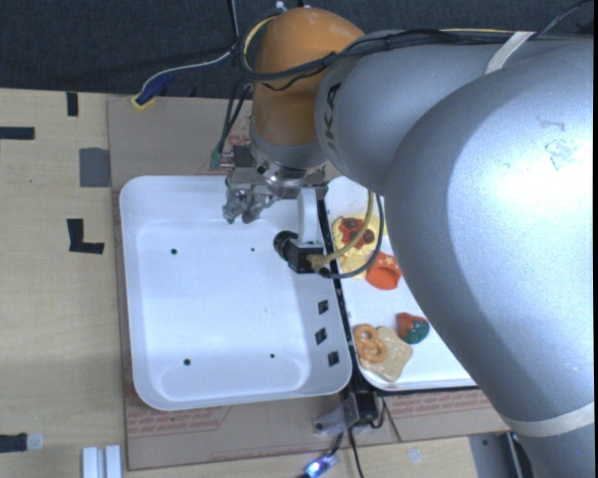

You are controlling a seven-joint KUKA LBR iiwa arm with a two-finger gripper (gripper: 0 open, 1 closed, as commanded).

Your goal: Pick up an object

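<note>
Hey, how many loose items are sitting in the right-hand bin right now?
4 visible: a yellow-and-red item at the bin's far end, an orange piece below it, a small red-and-green piece, and a tan item nearest the camera. The arm may hide more.

My own arm covers most of the right bin, so I see just a strip of it with a few small objects I can't identify. My claw is too small and dark to read.

Two white bins on cardboard-covered bench
</note>
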